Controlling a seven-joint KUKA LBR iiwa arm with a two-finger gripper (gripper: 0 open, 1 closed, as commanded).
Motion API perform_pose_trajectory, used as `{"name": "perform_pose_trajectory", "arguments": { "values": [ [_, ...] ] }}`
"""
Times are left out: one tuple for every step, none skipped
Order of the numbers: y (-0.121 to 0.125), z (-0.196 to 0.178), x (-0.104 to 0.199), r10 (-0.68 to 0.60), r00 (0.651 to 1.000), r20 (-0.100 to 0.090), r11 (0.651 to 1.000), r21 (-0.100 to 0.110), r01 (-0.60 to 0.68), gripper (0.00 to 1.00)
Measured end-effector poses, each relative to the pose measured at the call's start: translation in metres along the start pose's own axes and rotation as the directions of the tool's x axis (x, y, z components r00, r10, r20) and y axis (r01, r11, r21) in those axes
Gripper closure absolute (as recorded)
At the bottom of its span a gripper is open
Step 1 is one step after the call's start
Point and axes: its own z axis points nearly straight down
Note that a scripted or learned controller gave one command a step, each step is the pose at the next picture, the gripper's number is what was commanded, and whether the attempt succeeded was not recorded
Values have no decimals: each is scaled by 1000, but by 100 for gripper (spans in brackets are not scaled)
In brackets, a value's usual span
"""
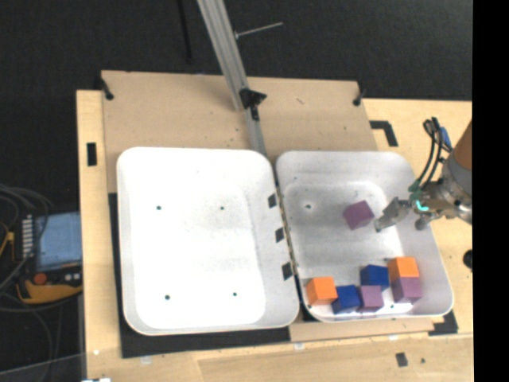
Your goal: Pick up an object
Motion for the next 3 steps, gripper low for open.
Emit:
{"name": "perform_pose_trajectory", "arguments": {
  "values": [
    [-10, 52, -4, 2, 1000, 1, 1000, 4, -2, 0],
    [-15, 96, 1, 4, 1000, 1, 1000, 4, -4, 0],
    [-13, 115, -1, 6, 1000, 4, 1000, -1, -6, 0]
  ]
}}
